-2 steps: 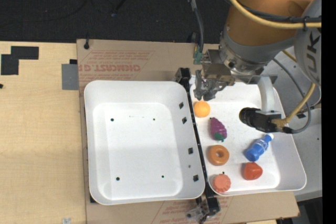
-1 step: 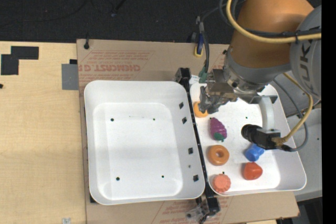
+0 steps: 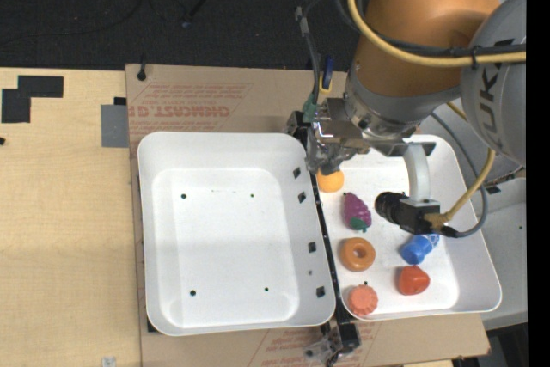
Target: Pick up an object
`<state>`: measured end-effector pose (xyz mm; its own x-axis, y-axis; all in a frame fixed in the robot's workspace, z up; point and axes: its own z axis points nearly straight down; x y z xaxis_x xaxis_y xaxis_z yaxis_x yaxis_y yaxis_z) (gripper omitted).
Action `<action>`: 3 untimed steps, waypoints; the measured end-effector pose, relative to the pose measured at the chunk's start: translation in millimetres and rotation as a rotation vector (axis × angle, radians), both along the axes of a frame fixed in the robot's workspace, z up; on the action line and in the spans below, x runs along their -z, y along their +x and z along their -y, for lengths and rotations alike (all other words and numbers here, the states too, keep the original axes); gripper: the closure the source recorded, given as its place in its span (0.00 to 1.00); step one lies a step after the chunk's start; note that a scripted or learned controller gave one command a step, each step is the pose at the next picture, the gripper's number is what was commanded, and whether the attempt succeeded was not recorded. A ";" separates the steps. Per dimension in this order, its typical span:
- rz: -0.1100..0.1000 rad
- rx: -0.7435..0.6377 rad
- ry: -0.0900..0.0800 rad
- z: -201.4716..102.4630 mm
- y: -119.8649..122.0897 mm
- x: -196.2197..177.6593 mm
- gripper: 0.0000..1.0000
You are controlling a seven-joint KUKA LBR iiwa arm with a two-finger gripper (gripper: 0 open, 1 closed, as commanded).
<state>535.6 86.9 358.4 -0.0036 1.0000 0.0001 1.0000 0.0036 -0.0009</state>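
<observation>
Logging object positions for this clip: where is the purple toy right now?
The purple toy lies in the right bin, near its middle, just above the brown ring and below-right of the small orange piece.

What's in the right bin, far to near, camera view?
Yellow piece under the gripper → purple toy → blue toy → donut → red toy → pink toy. Blue toy and donut sit at nearly the same depth.
</observation>
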 end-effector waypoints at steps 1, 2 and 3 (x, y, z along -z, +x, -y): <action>0.004 0.002 0.000 -8.1 11.1 -55.8 1.00; -0.014 0.000 -0.003 -54.8 24.2 70.3 1.00; 0.000 -0.003 0.002 -139.6 52.7 51.9 1.00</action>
